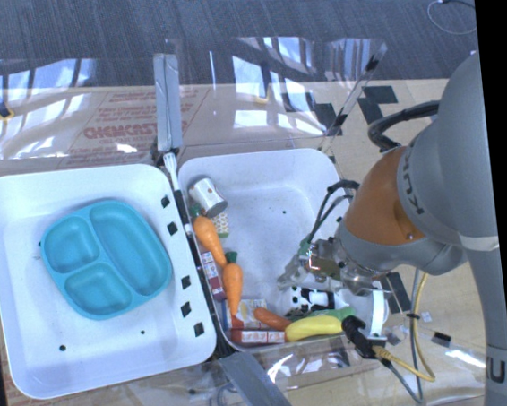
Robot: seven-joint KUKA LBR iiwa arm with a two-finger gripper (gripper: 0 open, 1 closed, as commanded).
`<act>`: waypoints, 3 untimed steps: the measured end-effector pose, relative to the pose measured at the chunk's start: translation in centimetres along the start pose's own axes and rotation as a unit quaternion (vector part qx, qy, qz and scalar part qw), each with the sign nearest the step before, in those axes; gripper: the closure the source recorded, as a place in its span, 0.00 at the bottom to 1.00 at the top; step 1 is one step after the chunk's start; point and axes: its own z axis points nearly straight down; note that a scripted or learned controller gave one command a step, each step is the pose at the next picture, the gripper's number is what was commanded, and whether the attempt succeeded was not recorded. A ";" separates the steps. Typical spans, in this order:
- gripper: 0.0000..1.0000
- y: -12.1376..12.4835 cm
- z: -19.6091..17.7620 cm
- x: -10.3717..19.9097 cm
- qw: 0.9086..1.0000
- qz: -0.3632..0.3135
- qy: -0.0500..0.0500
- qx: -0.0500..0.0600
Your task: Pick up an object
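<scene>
In the lower right of the frame, the end effector point(320, 276), its state impossible to tell, hangs just above the banana point(313, 327), which lies lengthwise left to right.

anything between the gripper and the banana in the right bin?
Nothing visible. The gripper hangs just above a black-and-white toy, and the banana lies right beside that toy toward the bin's near wall, uncovered on top.

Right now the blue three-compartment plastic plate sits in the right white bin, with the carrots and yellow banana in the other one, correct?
Not quite. The camera view shows the blue three-compartment plastic plate in the left white bin. The orange carrots and yellow banana lie in the right white bin.
</scene>
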 end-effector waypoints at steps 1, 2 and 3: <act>1.00 0.0 -0.8 0.0 1.000 -0.003 0.000 0.002; 0.00 0.0 -0.8 0.0 1.000 -0.003 0.000 0.002; 1.00 0.0 -1.6 0.0 1.000 -0.005 0.000 0.004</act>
